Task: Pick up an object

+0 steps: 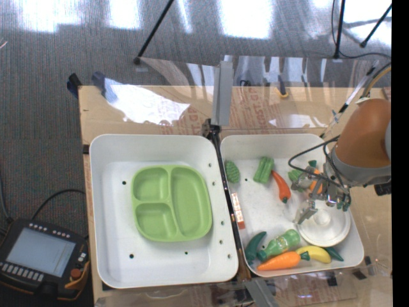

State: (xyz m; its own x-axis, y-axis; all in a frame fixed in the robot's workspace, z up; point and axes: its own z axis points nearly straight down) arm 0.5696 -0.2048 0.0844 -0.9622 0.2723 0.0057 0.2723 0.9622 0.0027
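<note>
The gripper (313,206) hangs low over the right bin (255,144), toward its right wall, and the thing nearest beneath it is a white round dish (326,230) resting near the bin's front right corner. Just beside the fingertips toward the bin's centre lies an orange carrot (281,185), slanted, with a green ribbed piece (263,169) touching its back end. The arm and its cabling hide the fingers too well to judge whether they stand apart or together, and nothing can be seen between them.

Of these, the carrot looks the likeliest pick. It appears to be a moulded plastic toy: light, stiff, smooth enough to slip, tapering to a point. A grasp across its thicker middle, with the fingers set square to its long axis, should hold better than one near the tip. The dish is wide and shallow, so only its rim offers a hold.

Along the front edge of the same bin lie a dark green piece (254,244), a pale green bottle shape (282,242), a second carrot (279,261) and a yellow banana (314,254), crowded together. A small green oval (231,171) sits near the left wall.

The left bin (108,171) holds 1 green divided plate (171,202) with 3 compartments, at its centre.
</note>
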